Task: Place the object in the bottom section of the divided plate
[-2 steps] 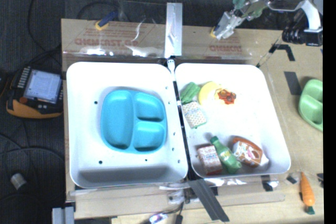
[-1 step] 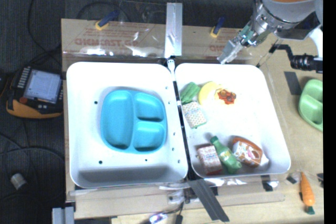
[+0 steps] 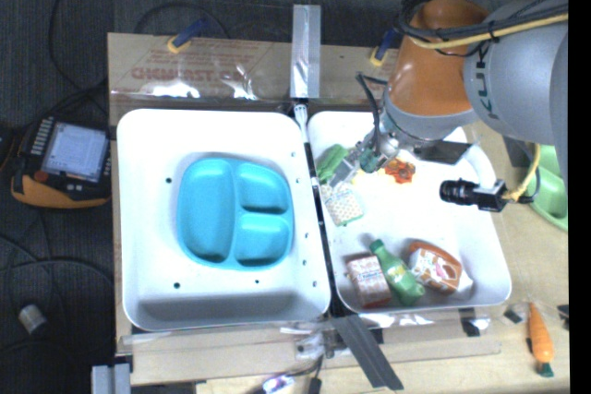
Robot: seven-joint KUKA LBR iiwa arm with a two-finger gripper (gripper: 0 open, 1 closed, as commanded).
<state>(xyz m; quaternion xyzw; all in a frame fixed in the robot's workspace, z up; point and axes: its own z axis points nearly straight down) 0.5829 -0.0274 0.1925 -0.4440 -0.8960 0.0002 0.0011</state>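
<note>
A blue divided plate [image 3: 235,209] lies in the left white bin [image 3: 148,291], with one long section on its left and two smaller ones on its right. My gripper [image 3: 355,163] is low over the upper left corner of the right bin [image 3: 489,281], close to the wall between the bins. A green object [image 3: 328,160] lies right at the gripper's tip, touching or nearly touching it. A pale speckled item [image 3: 343,204] sits just below that. I cannot make out whether anything is held.
The right bin also holds a small orange piece [image 3: 400,169], a green bottle [image 3: 397,272], a brown packet [image 3: 367,280] and a red-orange packet [image 3: 434,265] along its front. An orange carrot-like thing [image 3: 540,341] lies on the bench outside, at the right.
</note>
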